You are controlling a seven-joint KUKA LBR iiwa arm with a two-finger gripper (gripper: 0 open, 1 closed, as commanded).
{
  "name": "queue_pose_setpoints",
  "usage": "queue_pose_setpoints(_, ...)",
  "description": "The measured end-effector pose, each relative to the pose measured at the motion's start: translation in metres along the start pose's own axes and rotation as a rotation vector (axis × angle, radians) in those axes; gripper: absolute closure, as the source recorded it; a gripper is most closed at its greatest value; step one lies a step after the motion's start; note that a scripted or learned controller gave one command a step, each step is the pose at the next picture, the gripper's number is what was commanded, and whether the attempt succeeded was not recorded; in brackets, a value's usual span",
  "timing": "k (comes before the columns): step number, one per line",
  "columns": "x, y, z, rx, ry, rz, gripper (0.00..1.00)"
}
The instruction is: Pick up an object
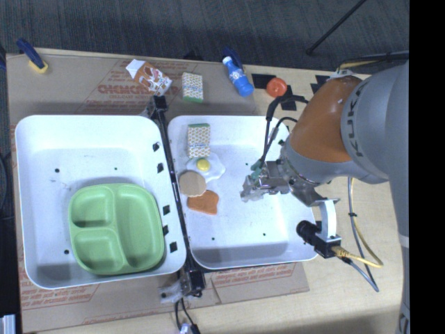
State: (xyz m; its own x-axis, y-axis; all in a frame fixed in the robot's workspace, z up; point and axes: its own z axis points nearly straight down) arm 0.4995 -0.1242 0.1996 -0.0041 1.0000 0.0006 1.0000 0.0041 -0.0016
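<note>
My gripper hangs over the right half of the right bin, pointing left, with nothing visible between its fingers. To its left lie a fried egg, a round tan cookie and an orange wedge, close together by the bin's left wall. A green-and-white checked packet lies at the bin's far left corner. The nearest toy, the orange wedge, is a short way left of the fingertips.
The left bin holds a green divided plate. Behind the bins on the cardboard lie a snack wrapper, a small checked packet, a blue bottle and an orange ball. A blue clamp sits far left.
</note>
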Motion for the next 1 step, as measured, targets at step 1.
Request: queue_pose_setpoints(1,-0.0396,-0.0232,-0.0037,0.001,0.000,0.000,1.00)
